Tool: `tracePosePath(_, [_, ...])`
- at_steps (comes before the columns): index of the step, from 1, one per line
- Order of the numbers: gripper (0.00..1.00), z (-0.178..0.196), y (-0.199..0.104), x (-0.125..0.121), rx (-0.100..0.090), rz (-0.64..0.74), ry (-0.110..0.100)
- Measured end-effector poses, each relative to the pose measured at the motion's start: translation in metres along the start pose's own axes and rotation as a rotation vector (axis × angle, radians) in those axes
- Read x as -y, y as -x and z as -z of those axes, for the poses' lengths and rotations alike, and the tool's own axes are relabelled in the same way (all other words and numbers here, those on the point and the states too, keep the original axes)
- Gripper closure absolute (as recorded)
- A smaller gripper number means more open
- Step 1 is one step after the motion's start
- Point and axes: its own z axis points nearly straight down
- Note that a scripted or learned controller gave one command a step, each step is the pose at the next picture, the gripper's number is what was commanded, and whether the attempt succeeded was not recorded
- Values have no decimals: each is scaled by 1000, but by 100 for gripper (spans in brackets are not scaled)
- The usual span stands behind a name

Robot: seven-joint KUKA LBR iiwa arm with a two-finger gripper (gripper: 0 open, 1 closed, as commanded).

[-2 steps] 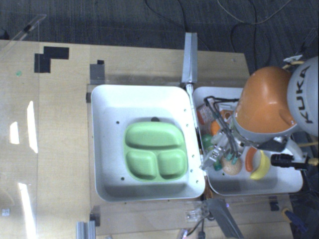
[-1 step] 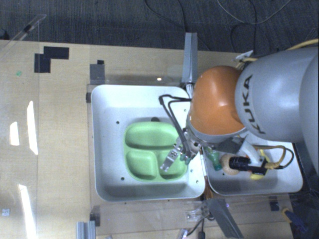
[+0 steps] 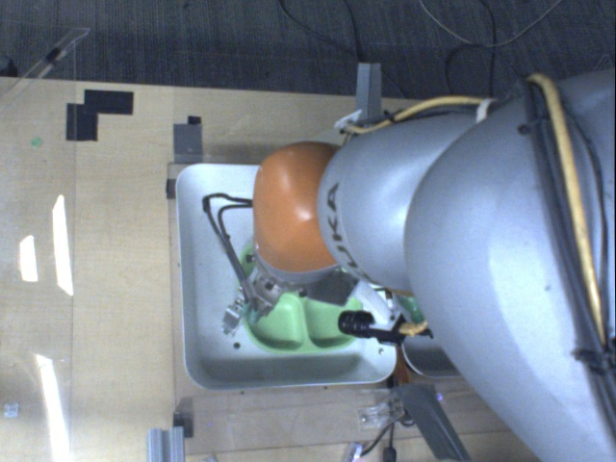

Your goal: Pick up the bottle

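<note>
The grey arm with its orange band [image 3: 289, 210] covers most of the left white bin [image 3: 197, 354]. My gripper [image 3: 236, 314] hangs low over the bin floor, left of centre. Right beside it and partly under the wrist lies a light green, rounded plastic thing [image 3: 289, 323]. Most of this thing is hidden by the arm, so I cannot tell whether it is the bottle. The gripper's tip sits at the green thing's left edge, and whether they touch is unclear.
A black cable [image 3: 217, 215] loops over the bin's back left part. A black plug [image 3: 356, 322] juts from the wrist above the green thing. A sliver of the right bin [image 3: 428, 359] peeks out under the arm. Metal brackets stand at the bin corners.
</note>
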Motion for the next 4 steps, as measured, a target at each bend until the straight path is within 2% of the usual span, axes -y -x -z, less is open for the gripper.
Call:
tracePosePath(1, [0, -34, -7, 5, 16, 19, 22])
tracePosePath(2, [0, 18, -21, 0, 1, 28, 1])
tracePosePath(3, [0, -36, -17, -4, 8, 40, 15])
tracePosePath(4, [0, 24, -20, 0, 2, 32, 2])
